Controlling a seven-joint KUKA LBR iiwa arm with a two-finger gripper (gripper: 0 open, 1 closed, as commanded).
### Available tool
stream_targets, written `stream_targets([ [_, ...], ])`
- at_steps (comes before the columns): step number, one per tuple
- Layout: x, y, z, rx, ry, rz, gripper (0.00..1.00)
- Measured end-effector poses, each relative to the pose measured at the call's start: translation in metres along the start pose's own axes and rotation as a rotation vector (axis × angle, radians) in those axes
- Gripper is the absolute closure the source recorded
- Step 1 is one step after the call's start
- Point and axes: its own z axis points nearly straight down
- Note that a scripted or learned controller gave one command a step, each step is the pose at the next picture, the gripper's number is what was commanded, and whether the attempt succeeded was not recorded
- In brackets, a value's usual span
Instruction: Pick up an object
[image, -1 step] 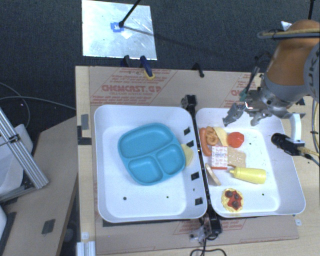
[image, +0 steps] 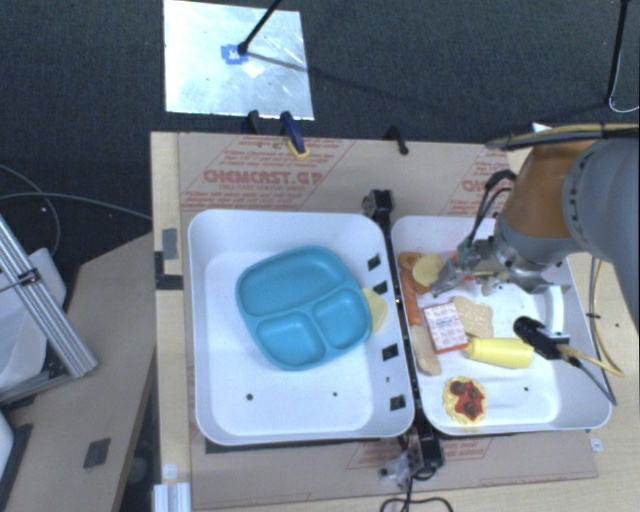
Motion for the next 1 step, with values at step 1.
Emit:
stream_targets([
  [1, 0.0129, 0.022, 0.0116, -0.006, 0.0, -0.002, 0.0],
])
